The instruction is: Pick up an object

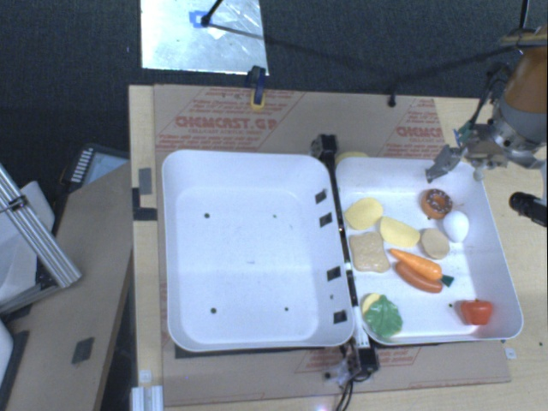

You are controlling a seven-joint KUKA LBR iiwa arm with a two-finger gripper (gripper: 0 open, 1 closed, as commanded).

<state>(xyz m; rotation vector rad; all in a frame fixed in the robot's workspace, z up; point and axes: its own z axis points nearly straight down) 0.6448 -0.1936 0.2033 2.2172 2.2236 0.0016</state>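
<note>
The right bin point(501, 268) holds several toy foods: a chocolate donut point(437, 202), a white egg point(456, 226), two yellow pieces point(364, 213) point(399, 231), a bread slice point(369, 252), a tan round cookie point(435, 243), an orange carrot point(417, 271), a green lettuce point(384, 315) and a red pepper point(476, 312). My gripper point(456, 166) hangs over the bin's far right corner, just beyond the donut. It is open with nothing between its fingers.
The left bin point(248, 247) sits beside the right one, joined by black clips point(328, 221) along the shared rims. A small yellow item point(349, 156) lies at the right bin's far rim. A foil sheet point(203, 22) lies behind the bench.
</note>
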